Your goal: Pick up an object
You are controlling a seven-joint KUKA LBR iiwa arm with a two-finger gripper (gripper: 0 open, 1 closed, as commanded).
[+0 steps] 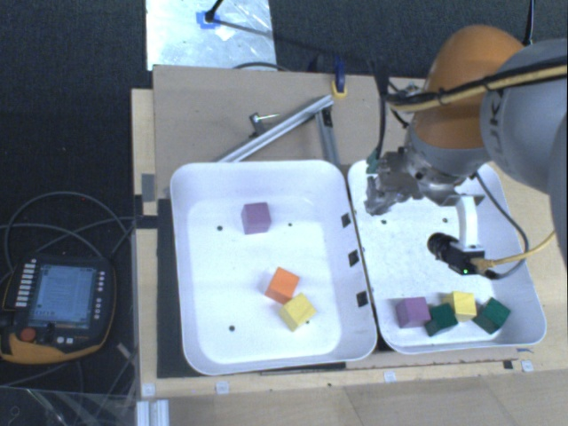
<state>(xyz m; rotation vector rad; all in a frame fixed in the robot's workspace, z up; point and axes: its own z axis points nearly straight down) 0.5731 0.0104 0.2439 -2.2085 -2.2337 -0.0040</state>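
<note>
My gripper [382, 193] hangs over the far left corner of the right bin [399, 247], below the grey wrist and orange band. Nothing shows in its grasp. Along the right bin's near edge lie a purple cube [412, 311], a dark green block [440, 318], a yellow cube [463, 304] and a second green block [492, 314], all well in front of the gripper. The left bin [204, 264] holds a purple cube [256, 217] near its back, an orange cube [282, 284] and a yellow cube [298, 311] touching it.
A black unit with a green light [451, 253] and a yellow cable hangs from the arm over the right bin. A metal rod [280, 127] lies on the board behind the left bin. A teach pendant [58, 304] sits on the floor at left.
</note>
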